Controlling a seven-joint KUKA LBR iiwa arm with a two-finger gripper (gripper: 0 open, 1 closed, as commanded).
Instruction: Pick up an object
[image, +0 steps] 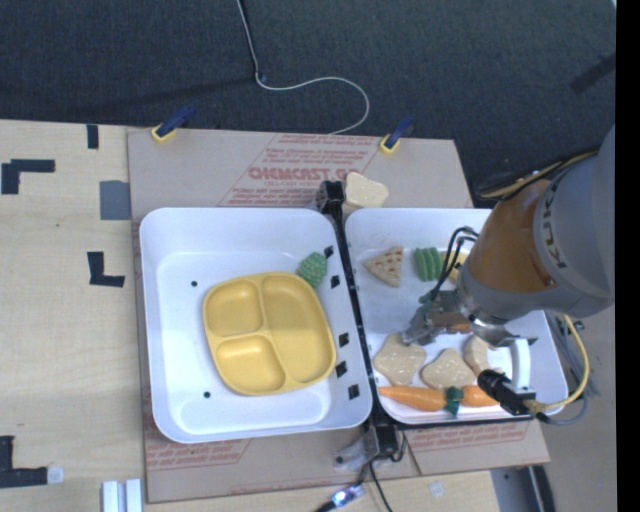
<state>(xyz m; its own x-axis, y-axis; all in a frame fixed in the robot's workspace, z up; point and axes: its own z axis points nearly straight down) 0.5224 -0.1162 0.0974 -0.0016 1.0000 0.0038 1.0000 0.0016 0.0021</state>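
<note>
My gripper (425, 328) hangs low in the right bin (400, 224), just above a pale bread-like piece (398, 364). A second pale piece (446, 371) lies beside it, and an orange carrot (415, 398) rests along the bin's front wall. A tan wedge (385, 266) and a green bean-like piece (428, 262) lie toward the back of the same bin. The arm's grey body and orange band cover the bin's right part.
The left bin (165, 300) holds a yellow divided tray (268, 331) and a small green piece (314, 267) by the divider. A pale object (365, 190) sits on the cardboard behind the bins. A black cable runs along the right bin's front right corner.
</note>
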